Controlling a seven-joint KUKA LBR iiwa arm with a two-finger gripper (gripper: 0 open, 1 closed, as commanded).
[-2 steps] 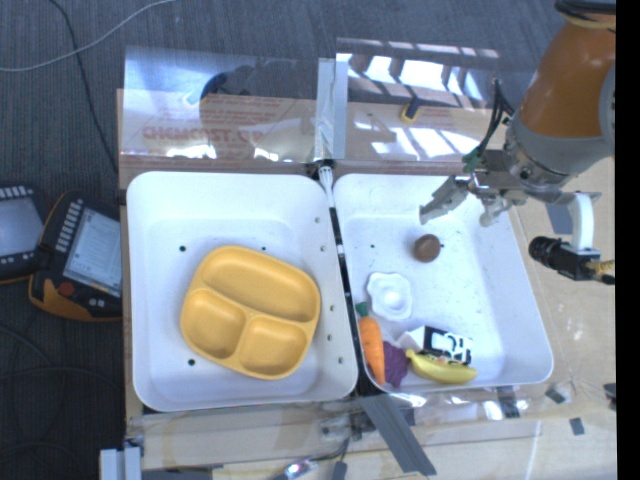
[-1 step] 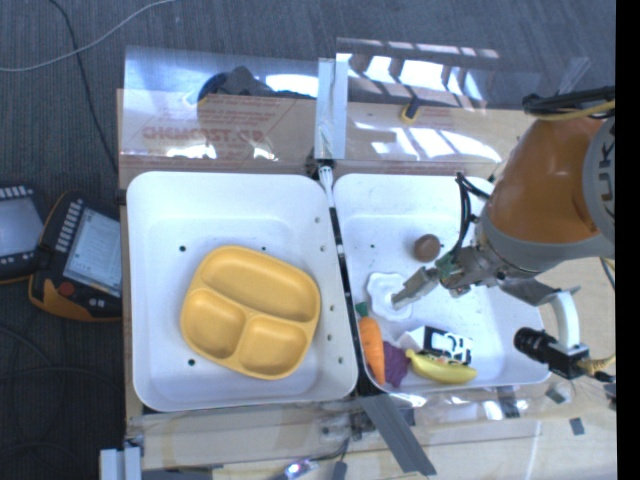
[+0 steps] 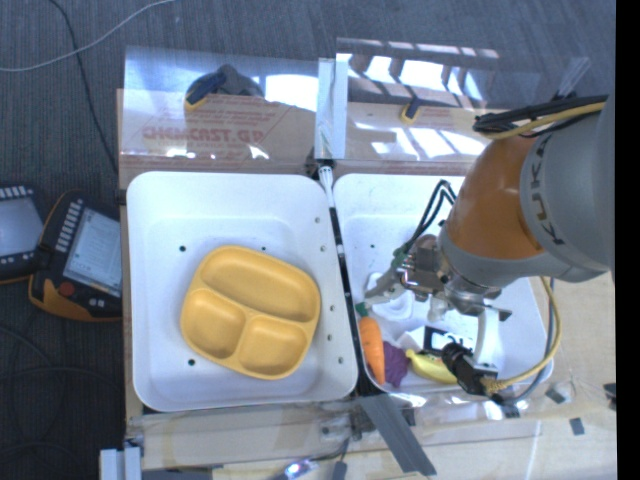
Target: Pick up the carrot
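1. The floor around the bench is dark grey ribbed carpet (image 3: 120,28), with thin cables trailing across its upper left.
2. A teach pendant (image 3: 78,256) with an orange-yellow rim and a grey screen lies on the carpet left of the bench, beside a second dark device at the frame's left edge.
3. Behind the bins stand clear plastic panels (image 3: 225,103) that catch bright window glare; faint red lettering shows through the left one.
4. The left bin (image 3: 150,208) is shallow and white and holds a yellow divided tray (image 3: 250,310), tilted a little, with three compartments.
5. The right bin (image 3: 370,208) touches it along a shared rim running down the middle.
6. The carrot (image 3: 372,346) lies at the right bin's near left side, close to that rim, pointing roughly toward the near edge.
7. Just right of the carrot lie a purple piece (image 3: 395,366) and a banana (image 3: 432,366), near the bin's front wall.
8. The arm (image 3: 530,208), grey with an orange band, reaches in from the right over the right bin.
9. The gripper (image 3: 400,288) hangs above and just right of the carrot's top end; whether its jaws are wide or narrow cannot be told, and nothing is seen between them.
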